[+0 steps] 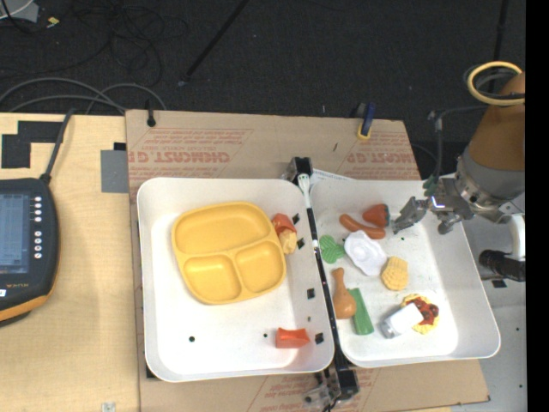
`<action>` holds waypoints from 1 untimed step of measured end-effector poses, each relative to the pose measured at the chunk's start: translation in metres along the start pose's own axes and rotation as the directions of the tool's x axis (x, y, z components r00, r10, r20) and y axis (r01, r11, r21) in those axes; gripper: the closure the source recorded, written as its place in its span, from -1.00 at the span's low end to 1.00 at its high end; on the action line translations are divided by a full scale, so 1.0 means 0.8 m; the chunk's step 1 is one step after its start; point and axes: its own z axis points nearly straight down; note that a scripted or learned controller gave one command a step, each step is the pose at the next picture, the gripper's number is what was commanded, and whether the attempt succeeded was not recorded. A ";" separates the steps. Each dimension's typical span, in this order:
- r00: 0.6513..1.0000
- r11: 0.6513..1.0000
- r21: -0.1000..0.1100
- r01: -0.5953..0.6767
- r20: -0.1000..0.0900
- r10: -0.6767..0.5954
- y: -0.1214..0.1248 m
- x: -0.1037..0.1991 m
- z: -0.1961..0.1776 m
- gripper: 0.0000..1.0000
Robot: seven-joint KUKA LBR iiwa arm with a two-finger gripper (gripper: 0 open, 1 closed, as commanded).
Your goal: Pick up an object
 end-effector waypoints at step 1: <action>1.000 1.000 0.006 0.002 -0.002 -0.002 0.000 0.000 -0.008 1.00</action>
